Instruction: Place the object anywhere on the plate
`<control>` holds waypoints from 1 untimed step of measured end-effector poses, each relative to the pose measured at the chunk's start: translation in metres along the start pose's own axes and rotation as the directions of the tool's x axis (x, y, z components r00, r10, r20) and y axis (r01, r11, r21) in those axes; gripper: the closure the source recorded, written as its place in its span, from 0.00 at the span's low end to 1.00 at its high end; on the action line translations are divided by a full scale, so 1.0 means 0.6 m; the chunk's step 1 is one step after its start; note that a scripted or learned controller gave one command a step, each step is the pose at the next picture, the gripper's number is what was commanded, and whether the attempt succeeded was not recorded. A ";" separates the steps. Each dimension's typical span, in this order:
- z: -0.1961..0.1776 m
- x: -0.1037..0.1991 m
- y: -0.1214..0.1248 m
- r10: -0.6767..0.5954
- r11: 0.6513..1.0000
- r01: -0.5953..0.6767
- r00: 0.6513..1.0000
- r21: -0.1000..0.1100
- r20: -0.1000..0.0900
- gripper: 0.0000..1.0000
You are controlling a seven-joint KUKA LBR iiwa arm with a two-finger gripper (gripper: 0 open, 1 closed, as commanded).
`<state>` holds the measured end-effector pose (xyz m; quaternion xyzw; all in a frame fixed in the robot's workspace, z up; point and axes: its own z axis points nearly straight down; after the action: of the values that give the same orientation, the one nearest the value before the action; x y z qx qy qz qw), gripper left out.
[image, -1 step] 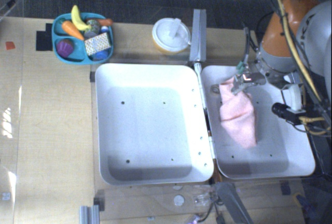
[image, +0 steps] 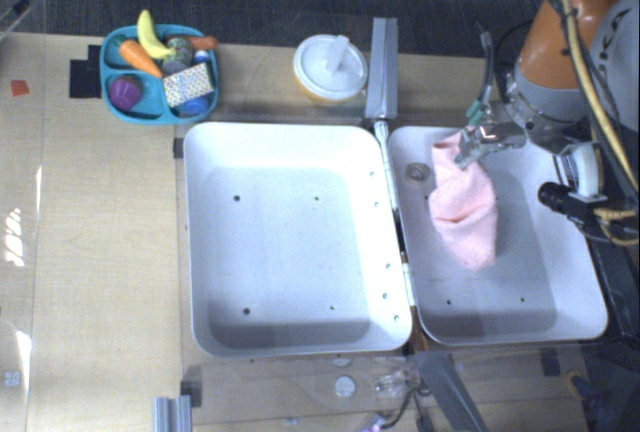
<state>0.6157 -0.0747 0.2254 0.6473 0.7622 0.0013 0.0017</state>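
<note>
Two white bins side by side on a wooden bench: left bin (image: 285,240) bare inside, right bin (image: 520,305) holding a pink cloth (image: 465,210). Cloth hanging long from its top corner toward 6 o'clock, lower end lying on the bin floor. Gripper (image: 472,148) at the cloth's 12 o'clock, fingers pinched on that top corner, cloth bunched between them. Arm (image: 575,40) entering from 3 o'clock, grey with an orange band, yellow cables looping over it. Small round drain (image: 417,173) at the cloth's 9 o'clock, just beside it. Blue tray (image: 160,75) at the left bin's 11 o'clock, well apart from the cloth, filled with toy food: banana (image: 150,37), carrot (image: 138,57), purple piece (image: 125,92). White lidded cup (image: 330,67) at the left bin's 12 o'clock, next to a grey post (image: 381,70) between the bins.
</note>
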 end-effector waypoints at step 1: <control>0.015 0.084 -0.005 -0.394 0.919 0.394 0.919 0.001 -0.001 1.00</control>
<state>0.6048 -0.0255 0.2165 0.4809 0.8768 0.0009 0.0012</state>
